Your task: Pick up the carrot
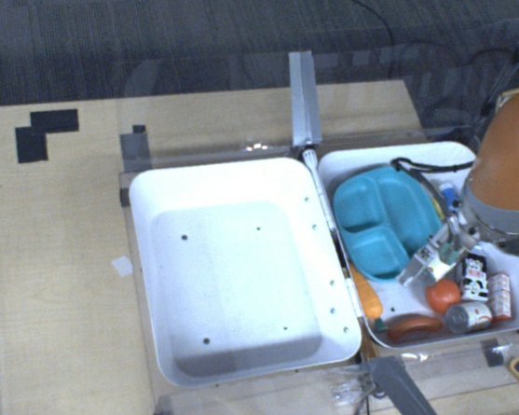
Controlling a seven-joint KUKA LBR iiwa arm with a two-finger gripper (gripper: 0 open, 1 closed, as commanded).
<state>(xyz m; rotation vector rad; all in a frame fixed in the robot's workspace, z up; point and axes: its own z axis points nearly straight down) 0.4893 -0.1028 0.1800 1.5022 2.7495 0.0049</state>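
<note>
Arm [517,161] cut off at the right edge, orange band and grey wrist covering the far right corner of the right bin [393,151]. Tool [432,260] low over the clutter beside the blue divided tray [382,215], finger gap too small and blurred to read. Carrot [369,296] partly tucked against the bin's left wall, lower end hard to trace. Red tomato-like item [444,296] and small printed packets [481,292] crowded together, labels illegible. Dark reddish object [413,327] at the near rim, identity unclear. Black cable [424,168] disappearing beneath the wrist.
</note>
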